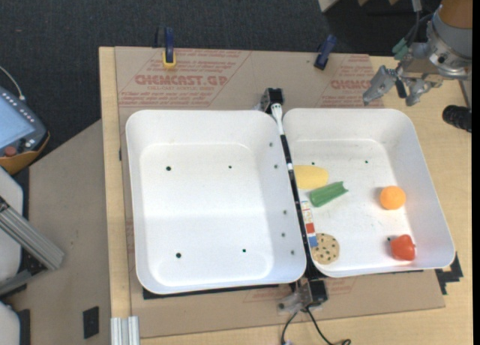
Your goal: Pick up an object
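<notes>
- Nearest the camera, along the front edge of the right-hand shallow white plastic bin [427, 186], lie a round tan cookie with dark specks [325, 248] and a red tomato-like toy [403, 247] in the bin's near right corner.
- Further in, a small orange ball [392, 198] sits well apart from the rest, toward the right wall.
- Near the divider rest a green wedge-shaped piece [328, 193] and, just behind and touching it, a pale yellow rounded block [310, 175].
- The left-hand white bin [135, 186] lies beside it (both on a brown cardboard sheet [217, 77] held by blue clamps [168, 46]).
- Farthest back, the grey two-finger gripper [395, 88] hangs above the cardboard beyond the right bin's rear rim, fingers spread apart and holding nothing.
</notes>
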You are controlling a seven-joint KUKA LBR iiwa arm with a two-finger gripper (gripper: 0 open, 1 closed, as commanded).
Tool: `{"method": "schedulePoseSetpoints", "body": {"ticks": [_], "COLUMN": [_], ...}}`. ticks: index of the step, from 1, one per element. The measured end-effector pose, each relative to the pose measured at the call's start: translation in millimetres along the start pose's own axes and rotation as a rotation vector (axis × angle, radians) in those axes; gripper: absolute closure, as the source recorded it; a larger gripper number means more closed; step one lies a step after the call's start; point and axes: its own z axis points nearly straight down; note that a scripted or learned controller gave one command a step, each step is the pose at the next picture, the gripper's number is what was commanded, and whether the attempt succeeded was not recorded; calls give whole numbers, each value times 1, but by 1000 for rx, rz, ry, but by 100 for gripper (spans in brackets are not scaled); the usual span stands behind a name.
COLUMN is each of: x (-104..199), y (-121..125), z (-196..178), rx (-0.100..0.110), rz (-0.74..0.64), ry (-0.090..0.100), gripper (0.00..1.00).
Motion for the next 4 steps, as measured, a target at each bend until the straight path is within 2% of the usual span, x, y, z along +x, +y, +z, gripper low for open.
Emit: {"method": "schedulePoseSetpoints", "body": {"ticks": [1,2,3,4], "x": [40,37,130,193], "y": [10,9,-21,-96], "z": [-167,-166,-176,-206], "rx": [-21,-5,1,0], "rz": [-6,-1,-10,-9], "ry": [-3,-3,4,4], "gripper": [0,100,100,100]}}
